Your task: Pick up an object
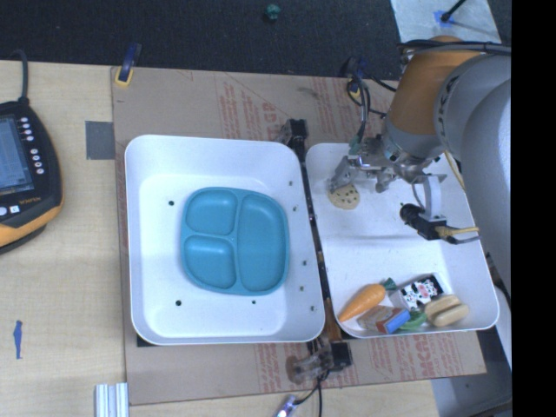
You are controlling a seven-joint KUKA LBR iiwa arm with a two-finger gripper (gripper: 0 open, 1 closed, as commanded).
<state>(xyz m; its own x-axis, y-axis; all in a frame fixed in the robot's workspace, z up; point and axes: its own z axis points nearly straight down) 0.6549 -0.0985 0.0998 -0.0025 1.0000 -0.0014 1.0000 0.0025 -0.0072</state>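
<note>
Gripper (345,181) at far end of right white bin (382,233), fingers closed on round tan speckled cookie (345,197), held just above bin floor. Orange toy carrot (362,301) and small clutter in near corner. Left bin (148,233) holds blue divided plate (234,240).

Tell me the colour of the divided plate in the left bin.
The plate is light blue, plain with no pattern, seen clearly in the camera view.
</note>
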